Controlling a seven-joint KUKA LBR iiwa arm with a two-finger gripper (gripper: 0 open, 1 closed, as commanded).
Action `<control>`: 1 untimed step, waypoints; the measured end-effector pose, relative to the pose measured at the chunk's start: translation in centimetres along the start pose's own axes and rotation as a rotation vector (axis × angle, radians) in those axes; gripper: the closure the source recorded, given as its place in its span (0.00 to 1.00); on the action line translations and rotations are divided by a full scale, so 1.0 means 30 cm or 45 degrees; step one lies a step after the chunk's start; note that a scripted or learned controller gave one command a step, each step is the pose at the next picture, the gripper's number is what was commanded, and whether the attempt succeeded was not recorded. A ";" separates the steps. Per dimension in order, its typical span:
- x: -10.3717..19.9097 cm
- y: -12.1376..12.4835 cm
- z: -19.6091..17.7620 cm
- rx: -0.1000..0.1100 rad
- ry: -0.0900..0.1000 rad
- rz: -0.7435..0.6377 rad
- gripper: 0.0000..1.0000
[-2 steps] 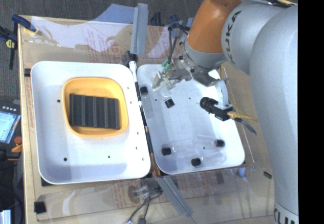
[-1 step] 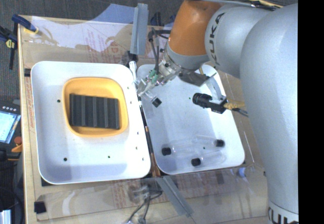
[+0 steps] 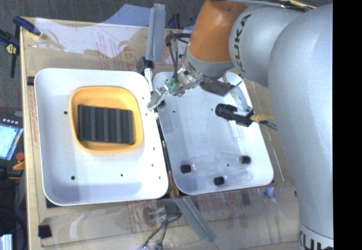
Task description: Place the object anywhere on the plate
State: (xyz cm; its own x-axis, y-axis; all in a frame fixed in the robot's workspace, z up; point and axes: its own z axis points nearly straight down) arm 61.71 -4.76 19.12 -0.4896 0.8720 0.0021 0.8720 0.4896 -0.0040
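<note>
Left white bin [image 3: 51, 175]: the yellow plate [image 3: 102, 96] sits mid-bin with bare floor all round, and your dark ribbed block [image 3: 106, 124] lies flat on it. The gripper [image 3: 156, 99] hangs over the seam between the bins; clenched or released, you can't tell. Right bin [image 3: 198, 130]: a clear piece with black knobs [image 3: 218, 168] lies near the front rim. The arm [image 3: 294, 73] reads "KUKA".

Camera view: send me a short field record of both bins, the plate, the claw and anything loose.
left bin: holds the yellow plate
plate load: dark ridged block, lying flat inside the rim
right bin: clear item with small black knobs, near the front edge
claw: above the right bin's far left corner, close to the seam between the bins
task state: block already on the plate
</note>
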 end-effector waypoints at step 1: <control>0.178 0.064 -0.098 -0.004 -0.004 0.012 0.00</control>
